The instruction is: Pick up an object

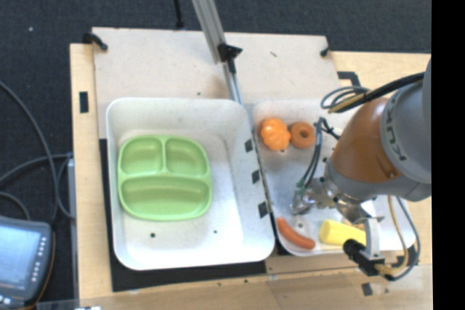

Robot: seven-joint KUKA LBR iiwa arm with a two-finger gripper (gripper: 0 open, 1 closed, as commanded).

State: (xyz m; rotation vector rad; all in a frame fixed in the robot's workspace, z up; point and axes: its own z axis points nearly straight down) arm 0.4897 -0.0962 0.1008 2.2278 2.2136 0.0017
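I'm low over the right bin (pixel 270 156), above the hot dog (pixel 296 234) and yellow block (pixel 340 232). My jaws' opening — cannot tell. Next: settle on one, descend.

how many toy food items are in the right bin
4 visible: an orange pumpkin and a brown donut at the far end, a hot dog and a yellow piece at the near end. The arm may hide more.

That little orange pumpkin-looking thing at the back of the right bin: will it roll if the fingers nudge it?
Probably. The orange pumpkin looks round and smooth, so it may roll or slip. The brown donut close beside it might block it.
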